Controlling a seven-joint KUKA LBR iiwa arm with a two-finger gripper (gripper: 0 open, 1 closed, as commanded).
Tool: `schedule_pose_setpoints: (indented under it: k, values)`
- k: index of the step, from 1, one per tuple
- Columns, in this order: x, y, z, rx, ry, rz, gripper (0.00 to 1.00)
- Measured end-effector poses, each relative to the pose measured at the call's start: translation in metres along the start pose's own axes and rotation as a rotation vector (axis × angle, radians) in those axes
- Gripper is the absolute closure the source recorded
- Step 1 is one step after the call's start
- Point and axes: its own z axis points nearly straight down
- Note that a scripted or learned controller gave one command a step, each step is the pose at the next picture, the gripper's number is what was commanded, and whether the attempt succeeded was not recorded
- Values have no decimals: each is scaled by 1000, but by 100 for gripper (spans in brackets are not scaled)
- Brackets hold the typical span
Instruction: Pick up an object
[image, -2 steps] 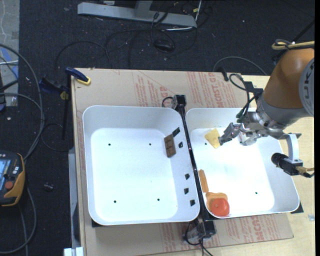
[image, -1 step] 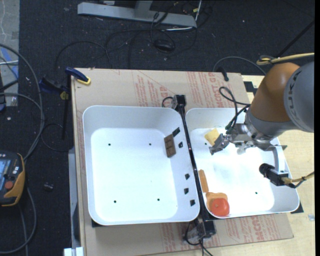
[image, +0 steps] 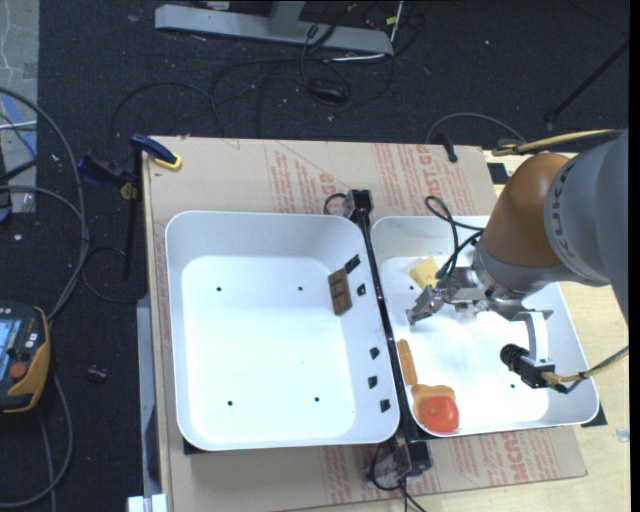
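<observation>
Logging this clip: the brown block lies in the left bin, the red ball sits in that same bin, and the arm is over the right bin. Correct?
One detail is off. The camera view shows the red ball in the right bin, at its near corner by the divider, not in the left bin. The brown block does lie in the left bin, and the gripper is over the right bin.

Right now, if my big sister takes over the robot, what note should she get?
Claw: low in the right bin, beside a pale yellow piece; I can't tell if it is open or shut, and nothing shows in it.
Things: an orange-red round toy and a tan stick lie by the right bin's near-left corner. A brown block sits in the left bin, against its right wall.
Done: nothing lifted.
Left: grab one object and raise it.
</observation>
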Motion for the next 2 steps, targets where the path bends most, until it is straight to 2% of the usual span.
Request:
schedule_pose_setpoints:
  k: [1, 2]
  values:
    - [0, 1, -12, -4, 0, 0, 100]
    - [-1, 6, -74, -9, -1, 0, 100]
